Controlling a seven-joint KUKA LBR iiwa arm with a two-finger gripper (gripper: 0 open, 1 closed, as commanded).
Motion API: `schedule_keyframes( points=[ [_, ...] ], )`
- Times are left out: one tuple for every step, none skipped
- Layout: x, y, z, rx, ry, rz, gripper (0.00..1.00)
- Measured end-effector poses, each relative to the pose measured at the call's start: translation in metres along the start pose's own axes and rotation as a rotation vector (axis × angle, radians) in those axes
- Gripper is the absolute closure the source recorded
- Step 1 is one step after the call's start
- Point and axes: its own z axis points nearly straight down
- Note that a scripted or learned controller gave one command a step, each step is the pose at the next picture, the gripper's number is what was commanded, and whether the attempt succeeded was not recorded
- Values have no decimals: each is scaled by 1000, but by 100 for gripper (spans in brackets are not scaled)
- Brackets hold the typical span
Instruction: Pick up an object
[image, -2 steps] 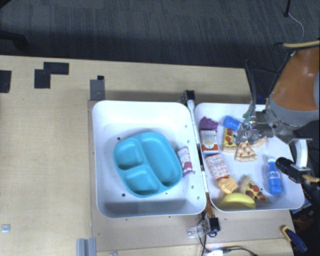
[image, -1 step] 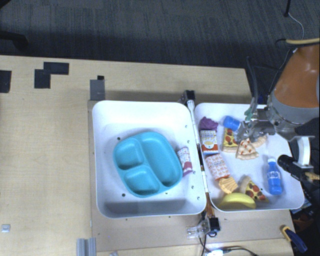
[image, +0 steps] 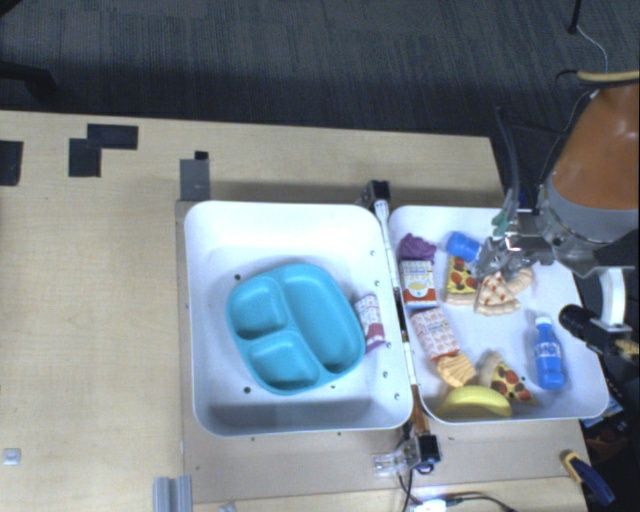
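Note:
My gripper (image: 503, 268) is over the back of the right bin (image: 590, 405), open, its fingertips just above a toy pizza slice (image: 497, 296). Nothing is between the fingers. Another pizza slice (image: 460, 281) lies just to the left, and a blue piece (image: 462, 244) sits behind it. The same bin holds a purple toy (image: 415, 245), a red and white packet (image: 418, 281), a pink snack packet (image: 433, 333), a blue bottle (image: 547, 356), a banana (image: 476, 401) and a third pizza slice (image: 507, 380).
The left bin (image: 205, 300) holds a blue divided plate (image: 295, 328) and a small red and white packet (image: 370, 322) by its right wall. A ridge between the two bins (image: 395, 300) separates them. The arm's grey and orange body (image: 600, 170) hangs over the right bin's far corner.

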Motion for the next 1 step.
schedule_keyframes(
  points=[
    [72,-52,12,14,-1,21,100]
  ],
)
